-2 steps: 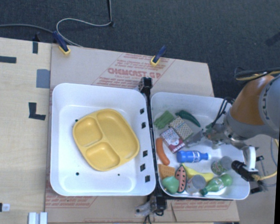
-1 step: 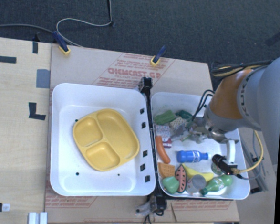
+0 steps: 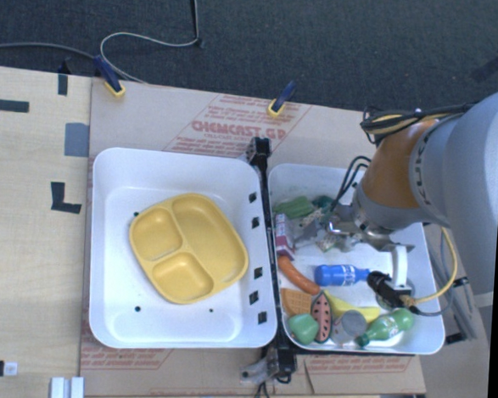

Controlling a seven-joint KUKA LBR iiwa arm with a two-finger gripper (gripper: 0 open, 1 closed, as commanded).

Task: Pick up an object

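The right bin (image 3: 427, 334) holds a pile of toy items: a blue bottle (image 3: 340, 274), an orange carrot (image 3: 298, 275), a watermelon slice (image 3: 321, 317), a green bottle (image 3: 389, 325), a green piece (image 3: 302, 327) and a dark green item (image 3: 294, 208). My gripper (image 3: 330, 228) reaches down into the upper middle of this bin, just above the blue bottle and beside the dark green item. The arm's grey and orange wrist (image 3: 397, 174) looms over it. A small silvery object lies by the fingertips; whether it is gripped is unclear.
The left bin (image 3: 109, 252) holds a yellow divided plate (image 3: 188, 247). A black divider (image 3: 264, 229) with clips runs between the bins. Cardboard (image 3: 228, 129) lies under both bins, with yellow clamps (image 3: 281, 98) at its far edge. A cable (image 3: 430, 292) loops at the right bin's right side.
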